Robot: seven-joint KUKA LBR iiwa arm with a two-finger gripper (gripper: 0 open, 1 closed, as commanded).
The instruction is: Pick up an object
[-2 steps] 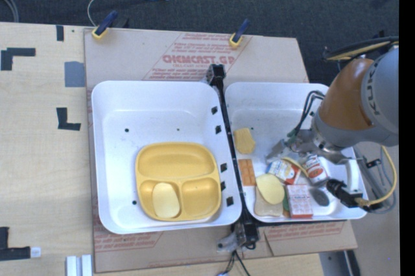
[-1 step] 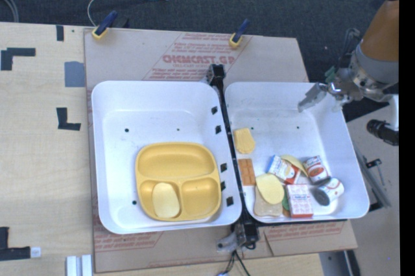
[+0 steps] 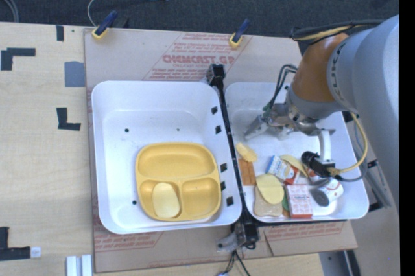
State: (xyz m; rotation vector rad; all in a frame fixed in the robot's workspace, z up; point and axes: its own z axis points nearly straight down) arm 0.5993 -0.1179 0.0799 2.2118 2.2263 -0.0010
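The gripper (image 3: 259, 127) hangs spread and empty over the right bin (image 3: 249, 94) — it should centre above one item in the food pile (image 3: 280, 187) before closing.

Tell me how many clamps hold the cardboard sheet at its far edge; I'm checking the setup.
2. A yellow-and-blue clamp sits at the far left corner of the cardboard sheet, and a second clamp further right along that edge. The arm may hide others.

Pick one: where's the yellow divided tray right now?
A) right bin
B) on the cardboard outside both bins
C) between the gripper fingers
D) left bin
D: the yellow divided tray lies flat on the floor of the left bin, while the gripper is over the right bin.
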